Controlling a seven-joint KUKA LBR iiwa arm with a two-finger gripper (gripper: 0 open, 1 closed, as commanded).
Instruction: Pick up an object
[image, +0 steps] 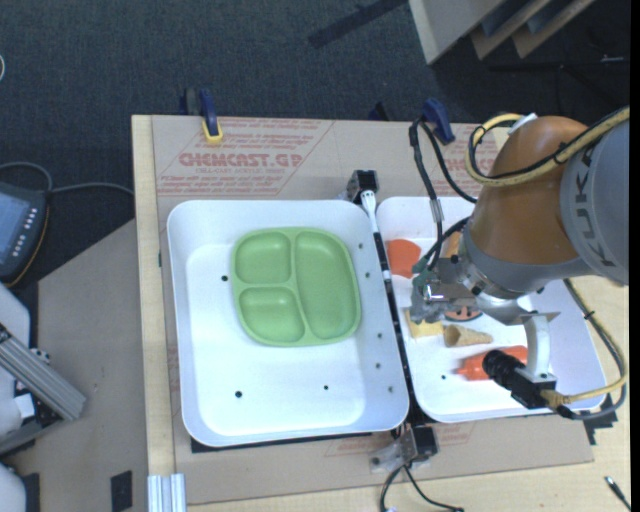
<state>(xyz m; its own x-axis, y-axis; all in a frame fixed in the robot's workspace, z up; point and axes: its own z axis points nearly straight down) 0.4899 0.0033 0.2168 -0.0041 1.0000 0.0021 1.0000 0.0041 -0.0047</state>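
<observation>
My gripper (437, 300) reaches down into the right bin (440, 395), near its left wall, under the arm's orange band. Just below it lie a pale yellow wedge (428, 328) and a tan cone-shaped piece (466, 335). An orange-red round object (402, 257) sits above the gripper at the bin's upper left. A red-orange carrot-like piece (478, 364) lies lower in the bin, beside a black part of the arm. The wrist hides much of the bin's middle.
The left bin (200, 330) holds a green divided plate (296, 285). A black divider strip (385, 290) runs between the two bins. Cables loop over the right bin's far edge, and clamps hold the cardboard bench top at the back.
</observation>
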